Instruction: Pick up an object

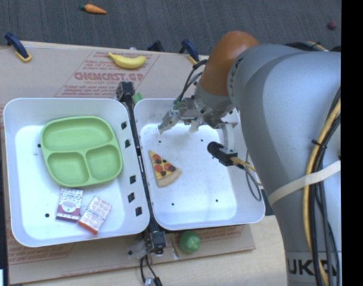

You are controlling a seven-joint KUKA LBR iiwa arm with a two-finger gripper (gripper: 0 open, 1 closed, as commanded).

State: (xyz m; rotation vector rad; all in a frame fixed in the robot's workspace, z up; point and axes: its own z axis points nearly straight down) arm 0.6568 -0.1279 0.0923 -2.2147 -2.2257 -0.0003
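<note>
Looming largest, the grey arm (288, 100) is reaching in. Left bin (14, 177) is holding a green tray (80, 148). Pizza slice (163, 169) is lying in the right bin (229, 201); gripper (180, 119) is hovering above, apparently open and empty.

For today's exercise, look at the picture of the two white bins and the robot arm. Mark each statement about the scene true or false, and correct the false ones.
1. The pizza slice lies in the right bin. True.
2. The green divided plate is in the right bin. False: it sits in the left bin.
3. The banana lies on the cardboard beyond the bins. True.
4. The tool grips the pizza slice. False: the tool is above the slice in the picture, apart from it, with nothing seen in it.
5. Two small packets lie beside the pizza slice. False: they lie in the left bin, near the green plate.
6. A green ball rests outside the bins at the near edge. True.
</note>
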